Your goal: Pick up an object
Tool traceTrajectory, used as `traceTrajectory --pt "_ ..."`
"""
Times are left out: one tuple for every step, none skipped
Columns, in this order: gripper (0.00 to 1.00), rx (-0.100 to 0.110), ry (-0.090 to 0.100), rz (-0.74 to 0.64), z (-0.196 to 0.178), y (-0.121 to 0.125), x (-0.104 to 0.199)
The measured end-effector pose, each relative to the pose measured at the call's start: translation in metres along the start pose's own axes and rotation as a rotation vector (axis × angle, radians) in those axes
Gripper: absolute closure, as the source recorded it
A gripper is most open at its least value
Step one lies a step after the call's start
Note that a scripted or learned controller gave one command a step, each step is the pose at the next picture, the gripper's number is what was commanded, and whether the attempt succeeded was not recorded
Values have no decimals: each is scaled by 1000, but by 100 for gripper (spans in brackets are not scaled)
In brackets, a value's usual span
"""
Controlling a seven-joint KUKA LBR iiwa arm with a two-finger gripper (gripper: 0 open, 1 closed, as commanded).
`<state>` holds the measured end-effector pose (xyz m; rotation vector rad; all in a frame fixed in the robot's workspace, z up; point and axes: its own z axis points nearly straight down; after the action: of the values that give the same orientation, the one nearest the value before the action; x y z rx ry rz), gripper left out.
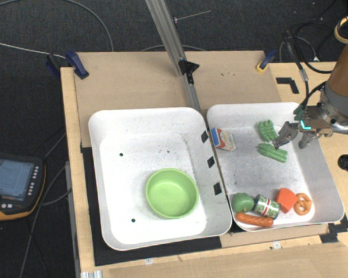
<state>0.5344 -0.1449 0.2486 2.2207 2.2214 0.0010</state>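
While the left bin [104,133] carries just a lime green bowl [171,192] toward its front, the right bin [242,113] holds a scatter of small things: a red and white carton [223,139] near its back left, two green ridged toy pieces [269,141] at the back right, and along the front a green round toy [242,202], a small can [266,207], a red sausage-shaped toy [253,219], an orange block [286,199] and a pretzel [303,204]. Over the right bin's far edge hangs the gripper [295,136], its two fingers spread apart with nothing between them, just beside the green ridged pieces.
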Motion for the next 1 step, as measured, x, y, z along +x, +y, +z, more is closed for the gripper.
traceTrajectory --pt "0 0 0 0 0 0 0"
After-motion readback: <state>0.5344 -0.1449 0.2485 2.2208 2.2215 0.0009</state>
